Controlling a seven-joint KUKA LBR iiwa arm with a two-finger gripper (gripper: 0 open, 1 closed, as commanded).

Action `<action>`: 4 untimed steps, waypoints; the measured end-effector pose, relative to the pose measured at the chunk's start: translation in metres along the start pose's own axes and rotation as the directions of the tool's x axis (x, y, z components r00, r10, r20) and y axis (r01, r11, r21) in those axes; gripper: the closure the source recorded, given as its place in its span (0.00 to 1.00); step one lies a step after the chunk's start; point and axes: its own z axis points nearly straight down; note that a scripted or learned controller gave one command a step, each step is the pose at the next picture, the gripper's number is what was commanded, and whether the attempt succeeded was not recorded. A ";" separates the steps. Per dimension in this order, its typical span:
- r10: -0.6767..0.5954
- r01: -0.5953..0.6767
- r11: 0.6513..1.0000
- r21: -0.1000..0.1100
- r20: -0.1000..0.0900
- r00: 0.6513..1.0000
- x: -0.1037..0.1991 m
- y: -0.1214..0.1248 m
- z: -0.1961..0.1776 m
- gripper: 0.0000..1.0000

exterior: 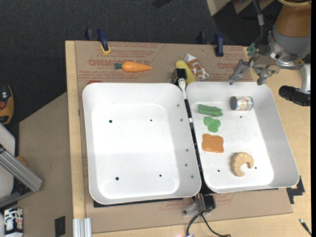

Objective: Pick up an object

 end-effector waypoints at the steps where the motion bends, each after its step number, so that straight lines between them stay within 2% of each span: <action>1: 0.000 0.000 1.000 -0.018 0.006 1.000 0.001 -0.003 0.136 0.00; 2: 0.001 -0.001 1.000 -0.019 0.009 1.000 0.000 -0.003 0.127 1.00; 3: 0.002 -0.002 1.000 -0.006 0.004 1.000 -0.080 0.011 0.117 1.00; 4: -0.005 0.005 1.000 -0.009 0.002 1.000 -0.016 0.013 0.040 1.00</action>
